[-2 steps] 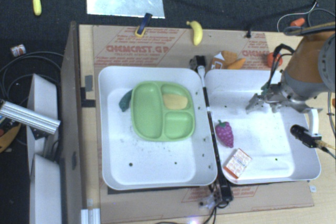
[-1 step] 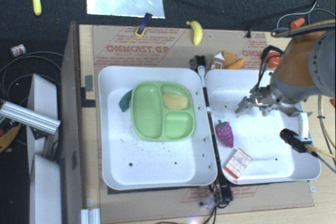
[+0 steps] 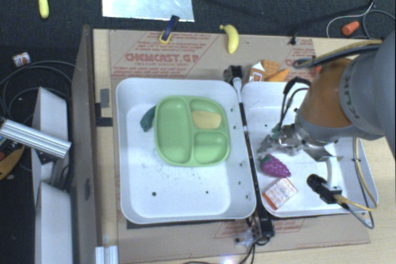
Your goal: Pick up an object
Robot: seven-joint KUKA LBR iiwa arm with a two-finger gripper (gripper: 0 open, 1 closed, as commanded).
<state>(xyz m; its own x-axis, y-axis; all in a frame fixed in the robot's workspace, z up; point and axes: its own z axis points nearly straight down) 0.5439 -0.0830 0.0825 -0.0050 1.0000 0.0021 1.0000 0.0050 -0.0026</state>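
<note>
hovering in the right bin [image 3: 365, 191], the gripper [image 3: 276, 140] sits just above the purple grapes [image 3: 275, 166]; can't tell its state. green tray [image 3: 185, 133] is in the left bin [image 3: 133, 151].

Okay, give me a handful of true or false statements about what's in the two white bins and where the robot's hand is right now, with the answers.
1. A green divided plate lies in the left bin. True.
2. The purple grapes sit on the green divided plate. False: they lie in the right bin.
3. The hand is over the right bin, just above the purple grapes. True.
4. The yellow banana is inside the left bin. False: it lies on the cardboard beyond the bins.
5. A yellow item rests in a plate compartment. True.
</note>
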